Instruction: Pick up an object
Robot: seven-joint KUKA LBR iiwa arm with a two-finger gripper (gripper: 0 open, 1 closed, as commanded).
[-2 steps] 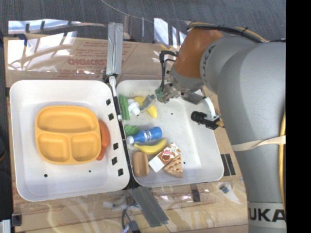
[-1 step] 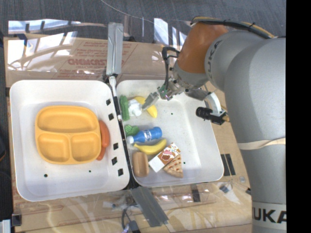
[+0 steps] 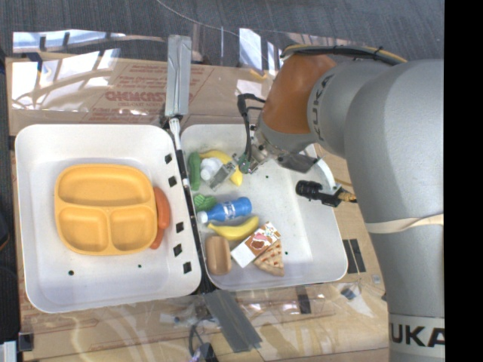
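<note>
Lying crosswise in the right bin (image 3: 321, 236), the blue bottle (image 3: 227, 210) points its cap left; hand (image 3: 240, 164) state unclear.

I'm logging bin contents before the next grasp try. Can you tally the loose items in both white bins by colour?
Yellow: 3 (divided plastic tray, curved banana, yellow piece under the gripper)
Orange: 1 (carrot-like stick)
Green: 2 (long piece, leafy piece)
Blue: 1 (bottle)
Brown: 2 (bread loaf, pizza slice)
White: 1 (small carton)
Total: 10
</note>
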